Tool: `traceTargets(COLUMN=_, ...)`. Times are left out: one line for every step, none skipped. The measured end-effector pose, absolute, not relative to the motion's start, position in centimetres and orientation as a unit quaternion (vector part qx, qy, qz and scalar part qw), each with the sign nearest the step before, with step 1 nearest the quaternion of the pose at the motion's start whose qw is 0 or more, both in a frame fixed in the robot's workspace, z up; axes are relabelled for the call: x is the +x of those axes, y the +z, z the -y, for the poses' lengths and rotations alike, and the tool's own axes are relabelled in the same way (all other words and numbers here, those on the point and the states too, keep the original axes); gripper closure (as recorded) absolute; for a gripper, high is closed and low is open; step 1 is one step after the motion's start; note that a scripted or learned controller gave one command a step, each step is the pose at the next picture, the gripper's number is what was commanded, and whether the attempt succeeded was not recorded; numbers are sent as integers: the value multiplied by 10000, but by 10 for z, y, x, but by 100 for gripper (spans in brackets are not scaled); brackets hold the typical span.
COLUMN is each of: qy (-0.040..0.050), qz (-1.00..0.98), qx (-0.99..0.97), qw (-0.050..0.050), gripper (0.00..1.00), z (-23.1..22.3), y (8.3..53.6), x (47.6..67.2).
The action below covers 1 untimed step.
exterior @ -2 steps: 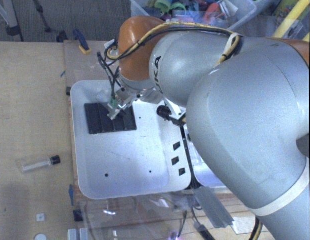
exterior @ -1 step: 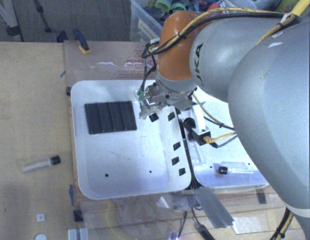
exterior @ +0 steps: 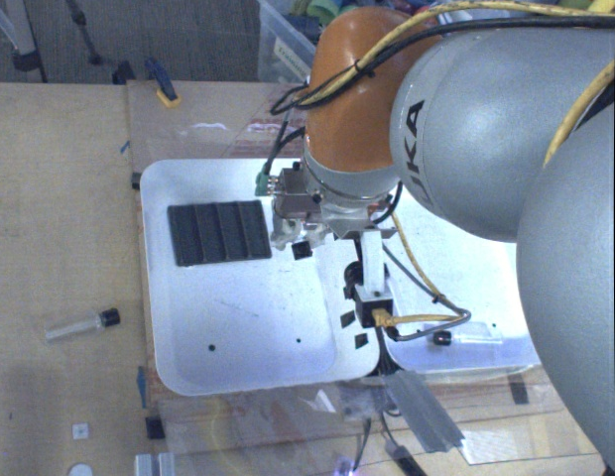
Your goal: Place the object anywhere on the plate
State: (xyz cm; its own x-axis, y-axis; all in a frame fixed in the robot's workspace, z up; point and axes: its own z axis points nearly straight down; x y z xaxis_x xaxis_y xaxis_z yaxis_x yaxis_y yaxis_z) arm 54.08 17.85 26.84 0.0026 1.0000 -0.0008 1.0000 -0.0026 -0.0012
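1. Counted: 2 shallow white plastic bins, i.e. view-left bin point(exterior: 238, 305) and view-right bin point(exterior: 461, 266); 1 black ribbed rectangular plate point(exterior: 220, 233), approx 4 strips across; 1 grey arm point(exterior: 466, 117) w/ orange band; 1 gripper point(exterior: 298, 238).
2. Also counted: 2 clear tubes w/ black caps, one point(exterior: 77, 324) on the tan bench point(exterior: 60, 216) left of the bins, the other point(exterior: 466, 337) in the view-right bin by its near rim; 2 dark specks point(exterior: 211, 346) on view-left bin floor.
3. Plate: flat in far-left part of view-left bin, clear of the walls.
4. Gripper: low over view-left bin, just beside plate's right edge. Apart or together: can't tell.
5. Small black piece point(exterior: 302, 251) directly under gripper, just off plate's right side, not on plate. Clamped or loose, or even separate from gripper: can't tell.
6. Room: near half of view-left bin bare apart from the specks; open floor btwn plate and near rim; little room btwn plate's right edge and gripper.
7. Hidden/cut off: most of view-right bin under the arm; far-right corner of view-left bin behind the wrist; clear box of coloured toys point(exterior: 317, 13) cut by top edge.
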Motion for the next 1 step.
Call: traceTargets(qy=30, qz=6078, qx=-7941, qw=13, gripper=100, z=-225, y=244, x=482)
